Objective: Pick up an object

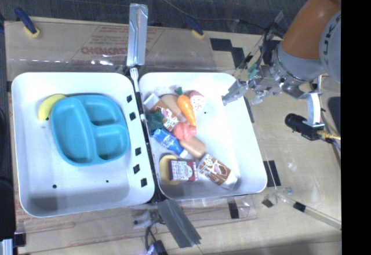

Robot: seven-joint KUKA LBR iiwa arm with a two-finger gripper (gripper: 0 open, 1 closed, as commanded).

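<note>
Overhead, the tool (232,95) hangs at the upper right edge of the right bin (246,149), with nothing between its fingers; whether they are open or closed I cannot tell. The grey arm (304,45) with its orange band reaches in from the right. On the table (301,178), 2 white bins sit side by side. The right bin holds a cluster of toy foods toward its left half: a carrot (186,108), a pink piece (184,131), a blue bottle (170,141), and 2 brown packets (199,170) near the bottom edge. The left bin (29,184) holds a blue divided tray (90,128) with a banana (47,106) touching its upper left corner.
</note>
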